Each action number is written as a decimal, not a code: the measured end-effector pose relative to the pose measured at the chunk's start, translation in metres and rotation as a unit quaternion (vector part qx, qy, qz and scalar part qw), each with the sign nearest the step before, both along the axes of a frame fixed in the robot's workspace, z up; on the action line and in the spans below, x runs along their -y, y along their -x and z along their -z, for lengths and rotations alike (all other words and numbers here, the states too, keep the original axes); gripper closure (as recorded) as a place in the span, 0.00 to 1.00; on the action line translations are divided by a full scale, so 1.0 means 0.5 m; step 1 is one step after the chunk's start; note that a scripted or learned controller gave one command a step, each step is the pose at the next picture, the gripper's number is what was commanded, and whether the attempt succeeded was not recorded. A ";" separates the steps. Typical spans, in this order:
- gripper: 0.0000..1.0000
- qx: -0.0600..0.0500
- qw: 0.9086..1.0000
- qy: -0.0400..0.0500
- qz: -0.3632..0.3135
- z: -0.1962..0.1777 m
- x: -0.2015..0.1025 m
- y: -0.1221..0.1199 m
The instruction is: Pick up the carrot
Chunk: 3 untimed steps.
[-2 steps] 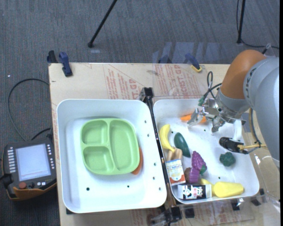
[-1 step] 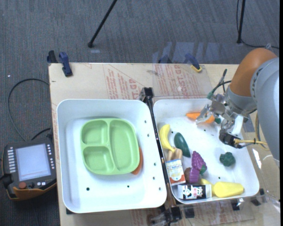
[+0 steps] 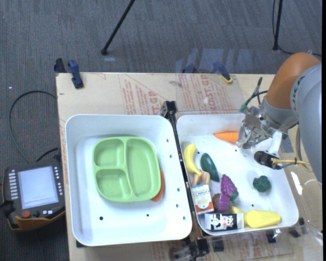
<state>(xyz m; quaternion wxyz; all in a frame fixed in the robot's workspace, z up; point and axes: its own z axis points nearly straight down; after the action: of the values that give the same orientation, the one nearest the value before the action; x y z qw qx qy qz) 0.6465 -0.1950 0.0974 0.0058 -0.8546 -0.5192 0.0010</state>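
Observation:
The carrot (image 3: 226, 137) is orange and lies flat near the back of the right bin (image 3: 289, 200), with its tip pointing left. My gripper (image 3: 249, 137) is low in the bin at the carrot's thick right end, touching or almost touching it. The grey arm with the orange band reaches in from the right above it. The gripper body hides the carrot's right end.
Also in the right bin are a banana (image 3: 190, 157), a dark green vegetable (image 3: 209, 163), purple grapes (image 3: 228, 186), broccoli (image 3: 262, 184), a yellow fruit (image 3: 262, 218) and small cartons (image 3: 224, 221). The left bin (image 3: 76, 145) holds a green divided plate (image 3: 126, 168).

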 end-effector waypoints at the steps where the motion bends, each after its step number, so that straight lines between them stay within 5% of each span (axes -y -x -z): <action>1: 0.00 0.000 1.000 0.000 -0.001 0.001 -0.001 0.000; 2: 1.00 0.000 1.000 -0.001 -0.002 -0.020 -0.001 -0.001; 3: 0.00 -0.001 1.000 -0.001 -0.003 -0.019 -0.002 -0.001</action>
<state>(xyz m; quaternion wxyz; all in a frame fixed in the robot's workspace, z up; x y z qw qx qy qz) 0.6468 -0.1940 0.1069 0.0068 -0.8533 -0.5214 0.0013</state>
